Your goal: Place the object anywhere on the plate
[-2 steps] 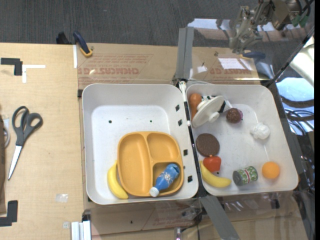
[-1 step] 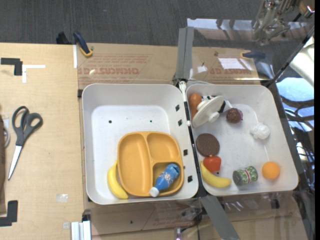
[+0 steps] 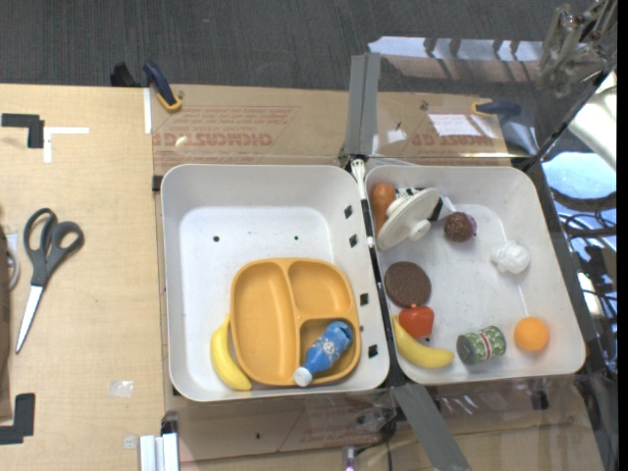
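1. The bottle is small, blue and glossy with a white cap. It lies tilted in the lower right compartment of the plate, cap towards the plate's near rim.
2. The plate is smooth yellow plastic, a rounded rectangle split into one long section and two smaller ones.
3. A curved yellow banana lies against the plate's lower left edge, partly tucked under it.
4. Both rest in the left bin, a shallow white tray with rounded corners.
5. The right bin holds:
   - a second banana touching a shiny red tomato;
   - a flat brown disc;
   - a small green-labelled can on its side;
   - a smooth orange;
   - a crumpled white lump;
   - a dark purple ball;
   - a tilted white cup beside an orange egg shape.
6. Grey-handled scissors lie on the pale wooden bench, well left of the bins.
7. The gripper is a metallic shape at the upper right, well away from the plate. I cannot tell whether it is open or closed.
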Action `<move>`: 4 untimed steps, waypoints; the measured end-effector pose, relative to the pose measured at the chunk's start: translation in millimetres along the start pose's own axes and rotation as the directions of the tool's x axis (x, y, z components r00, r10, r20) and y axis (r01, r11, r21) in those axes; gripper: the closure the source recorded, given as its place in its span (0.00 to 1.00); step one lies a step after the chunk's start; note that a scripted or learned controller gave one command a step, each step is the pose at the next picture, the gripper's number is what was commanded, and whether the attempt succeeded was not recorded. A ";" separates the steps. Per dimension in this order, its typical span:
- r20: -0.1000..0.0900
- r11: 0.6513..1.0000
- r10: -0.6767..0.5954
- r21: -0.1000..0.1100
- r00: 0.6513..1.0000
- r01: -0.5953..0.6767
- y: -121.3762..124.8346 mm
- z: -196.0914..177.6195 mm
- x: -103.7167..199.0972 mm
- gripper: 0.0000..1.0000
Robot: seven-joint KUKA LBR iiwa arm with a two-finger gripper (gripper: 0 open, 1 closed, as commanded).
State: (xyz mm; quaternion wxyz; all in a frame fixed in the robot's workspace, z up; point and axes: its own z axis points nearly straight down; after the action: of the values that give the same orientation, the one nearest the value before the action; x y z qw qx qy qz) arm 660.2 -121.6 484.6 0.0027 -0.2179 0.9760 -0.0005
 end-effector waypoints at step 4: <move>0.006 0.809 -0.587 0.003 0.809 0.587 -90.1 -15.6 39.8 1.00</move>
State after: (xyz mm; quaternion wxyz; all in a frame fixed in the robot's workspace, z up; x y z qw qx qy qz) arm 662.4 -220.0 500.2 0.0057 -0.5085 0.8610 -0.0009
